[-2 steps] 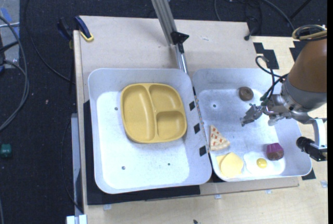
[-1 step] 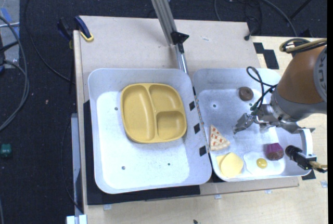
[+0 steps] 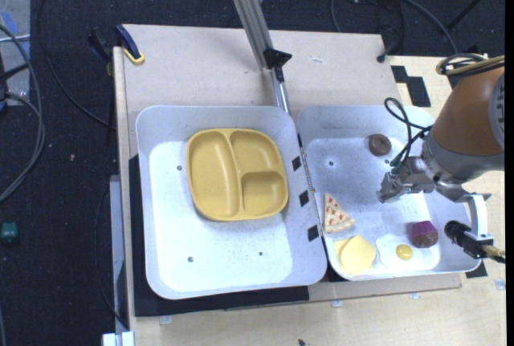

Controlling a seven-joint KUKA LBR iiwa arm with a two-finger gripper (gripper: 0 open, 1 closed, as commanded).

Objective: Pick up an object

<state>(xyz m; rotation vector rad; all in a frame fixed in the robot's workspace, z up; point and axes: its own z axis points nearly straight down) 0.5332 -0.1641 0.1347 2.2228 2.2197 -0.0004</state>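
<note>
In the right bin (image 3: 345,128) lie a pizza slice (image 3: 336,213), a yellow round piece (image 3: 357,254), a fried egg (image 3: 401,252), a dark purple piece (image 3: 423,234) and a small brown round piece (image 3: 379,145). My gripper (image 3: 391,188) hangs low over the bin's middle, right of the pizza slice and above the fried egg. It sits below the brown piece and left of the purple one. Nothing shows between its fingers.
The left bin (image 3: 161,176) holds a yellow divided plate (image 3: 238,174). A slanted metal pole (image 3: 253,11) runs down to the gap between the bins. The arm's orange band (image 3: 474,107) looms over the right bin's right side. Cables lie on the dark floor around the bench.
</note>
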